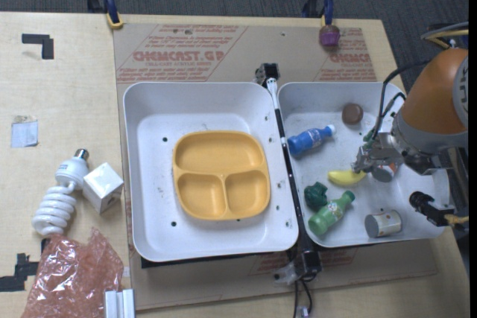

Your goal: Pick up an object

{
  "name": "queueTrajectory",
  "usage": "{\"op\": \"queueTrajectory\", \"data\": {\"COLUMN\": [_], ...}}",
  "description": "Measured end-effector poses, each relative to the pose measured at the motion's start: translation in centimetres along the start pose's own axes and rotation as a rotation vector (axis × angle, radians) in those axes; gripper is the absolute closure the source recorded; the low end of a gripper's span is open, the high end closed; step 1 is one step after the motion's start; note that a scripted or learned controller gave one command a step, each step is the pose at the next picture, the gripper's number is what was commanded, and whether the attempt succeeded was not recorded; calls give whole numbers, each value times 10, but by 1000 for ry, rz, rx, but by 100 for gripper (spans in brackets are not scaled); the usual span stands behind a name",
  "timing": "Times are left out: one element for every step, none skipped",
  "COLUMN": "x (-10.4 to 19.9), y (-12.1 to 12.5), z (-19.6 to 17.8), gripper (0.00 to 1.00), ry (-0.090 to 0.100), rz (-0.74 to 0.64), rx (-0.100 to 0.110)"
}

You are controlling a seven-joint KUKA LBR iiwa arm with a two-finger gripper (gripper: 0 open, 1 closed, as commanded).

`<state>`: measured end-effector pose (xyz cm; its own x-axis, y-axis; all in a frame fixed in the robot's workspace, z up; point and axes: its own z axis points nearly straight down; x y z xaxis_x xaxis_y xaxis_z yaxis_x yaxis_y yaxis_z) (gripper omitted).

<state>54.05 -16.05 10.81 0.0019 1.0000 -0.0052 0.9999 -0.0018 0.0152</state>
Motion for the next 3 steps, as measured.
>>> {"op": "queueTrajectory", "data": {"x": [42, 64, 63], "y": [-31, -56, -53], "z": [7, 7, -4], "gripper": [0, 0, 100], "ry": [-5, -5, -6], "rz": [1, 2, 4], "rx": [-13, -13, -19]}}
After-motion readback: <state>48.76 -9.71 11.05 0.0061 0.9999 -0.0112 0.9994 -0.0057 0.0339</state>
